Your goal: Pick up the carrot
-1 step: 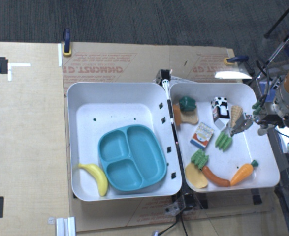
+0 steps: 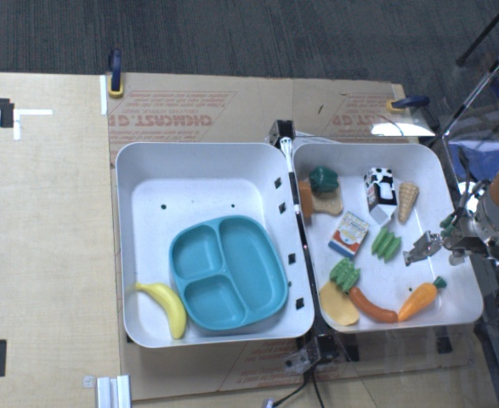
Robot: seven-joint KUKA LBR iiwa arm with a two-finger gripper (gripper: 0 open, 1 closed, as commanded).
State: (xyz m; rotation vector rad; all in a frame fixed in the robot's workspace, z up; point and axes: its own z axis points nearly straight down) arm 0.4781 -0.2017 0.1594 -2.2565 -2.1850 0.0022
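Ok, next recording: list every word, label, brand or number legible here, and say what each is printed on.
Red print on the brown cardboard sheet under the bins: upside down and blurred, unreadable.
More red print on that cardboard's right part: also unreadable.
Small blue, white and orange carton in the right white bin: label too small to read.
Black and white carton: no legible text.

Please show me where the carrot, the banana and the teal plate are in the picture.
carrot (image 2: 418, 300): camera view, middle of its orange body.
banana (image 2: 171, 308): camera view, middle of its yellow curve.
teal plate (image 2: 258, 260): camera view, floor of its largest compartment.
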